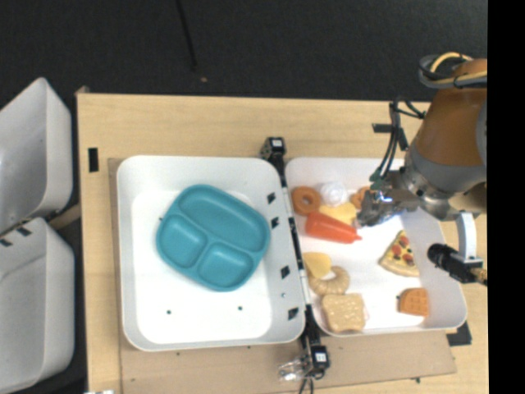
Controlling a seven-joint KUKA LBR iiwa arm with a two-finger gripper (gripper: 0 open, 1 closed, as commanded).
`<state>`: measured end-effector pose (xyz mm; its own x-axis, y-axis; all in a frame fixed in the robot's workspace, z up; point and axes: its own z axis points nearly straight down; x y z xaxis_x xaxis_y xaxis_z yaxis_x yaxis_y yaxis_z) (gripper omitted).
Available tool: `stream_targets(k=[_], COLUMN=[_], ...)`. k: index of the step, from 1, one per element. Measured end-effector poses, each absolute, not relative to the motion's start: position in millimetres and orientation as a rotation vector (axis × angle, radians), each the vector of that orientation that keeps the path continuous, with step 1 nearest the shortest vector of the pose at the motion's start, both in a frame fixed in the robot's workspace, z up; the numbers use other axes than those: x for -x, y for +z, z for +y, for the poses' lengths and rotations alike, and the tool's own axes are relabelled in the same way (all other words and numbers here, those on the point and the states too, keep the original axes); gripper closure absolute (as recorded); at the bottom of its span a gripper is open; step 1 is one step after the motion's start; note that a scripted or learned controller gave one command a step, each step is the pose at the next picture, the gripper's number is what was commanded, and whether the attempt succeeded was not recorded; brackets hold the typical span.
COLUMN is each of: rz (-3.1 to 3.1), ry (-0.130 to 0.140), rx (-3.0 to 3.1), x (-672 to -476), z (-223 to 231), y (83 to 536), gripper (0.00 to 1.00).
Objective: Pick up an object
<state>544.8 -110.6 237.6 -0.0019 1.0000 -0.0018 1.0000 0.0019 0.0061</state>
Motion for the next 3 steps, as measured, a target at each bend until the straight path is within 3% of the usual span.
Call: stream_targets(k=[2,3], rz=[2.228,2.226], ry=[0.004,0.004], rx=[-2.213,-2.214], x=[-554.5,-568.7], z=[-14,10], y=[234,245], gripper=[1.0,1.0])
